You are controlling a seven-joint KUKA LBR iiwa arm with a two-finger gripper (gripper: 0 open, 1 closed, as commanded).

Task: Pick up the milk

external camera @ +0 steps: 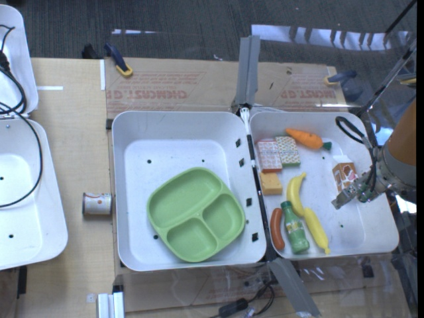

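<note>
small brown-and-white milk carton (344,175), beside gripper (349,195)

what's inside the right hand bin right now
In the right bin: a carrot, two small boxes, a yellow block, two bananas, a green bottle, a sausage and the milk carton. The gripper covers the floor beneath it.
</note>
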